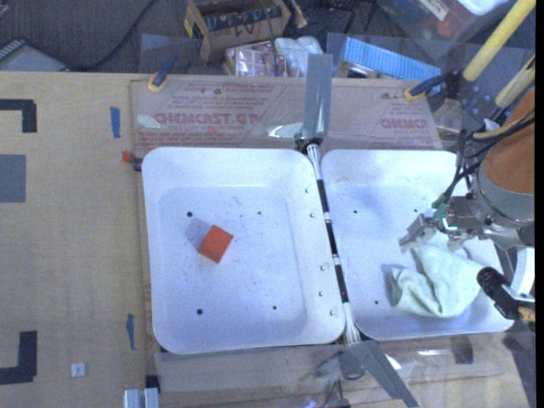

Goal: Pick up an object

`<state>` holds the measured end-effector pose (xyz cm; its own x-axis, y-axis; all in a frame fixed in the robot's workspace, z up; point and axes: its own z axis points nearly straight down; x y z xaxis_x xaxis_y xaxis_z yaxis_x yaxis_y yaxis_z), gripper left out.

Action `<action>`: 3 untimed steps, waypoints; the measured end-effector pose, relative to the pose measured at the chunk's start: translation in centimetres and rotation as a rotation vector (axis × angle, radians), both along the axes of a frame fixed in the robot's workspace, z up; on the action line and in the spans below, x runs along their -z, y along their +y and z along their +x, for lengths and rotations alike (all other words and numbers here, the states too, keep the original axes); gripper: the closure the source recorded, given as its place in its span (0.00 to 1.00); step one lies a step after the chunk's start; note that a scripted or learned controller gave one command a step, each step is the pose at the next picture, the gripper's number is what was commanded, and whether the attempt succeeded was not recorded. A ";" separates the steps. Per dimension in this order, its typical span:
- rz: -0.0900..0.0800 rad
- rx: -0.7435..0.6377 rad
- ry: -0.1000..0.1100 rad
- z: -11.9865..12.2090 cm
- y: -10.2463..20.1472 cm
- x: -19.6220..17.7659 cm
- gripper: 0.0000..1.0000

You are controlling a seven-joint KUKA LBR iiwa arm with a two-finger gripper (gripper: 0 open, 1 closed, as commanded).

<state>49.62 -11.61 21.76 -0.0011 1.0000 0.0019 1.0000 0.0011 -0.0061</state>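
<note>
Fingers [422,232]: we see two grey prongs spread apart, pointing toward the left of the view, with nothing between them. They sit low over the floor of the right bin [374,185], just above and to the left of the cloth.

Gripper [427,230]: metal body with a small green patch on its upper face and dark cables looping up from it. It stands over the right half of the right bin.

Arm [510,164]: we note the orange band and the grey housing below it, entering from the right edge of the view.

Cloth [435,283]: pale, whitish-green, crumpled, lying in the lower right part of the right bin. Its upper edge is close under the gripper; we cannot tell whether the two touch.

Orange block [216,243]: small, cube-like, resting on the floor of the left bin [170,177], left of that bin's centre, well apart from the gripper. A faint grey shadow or smudge lies just above and to its left.

Bins: both white and shallow, side by side, meeting along a dark seam at the middle. We count a few small dark specks on each floor.

Desk [68,228]: tan surface, carrying black angular markings at its left side and short blue tape strips [115,122] near the left bin.

Behind the bins: a clear panel with red lettering [212,113], then a cardboard box [234,15], a blue item [382,58], and a yellow rod [501,28] at upper right.
</note>
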 end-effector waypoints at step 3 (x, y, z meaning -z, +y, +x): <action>-0.005 -0.761 -0.015 6.8 0.0 12.9 0.00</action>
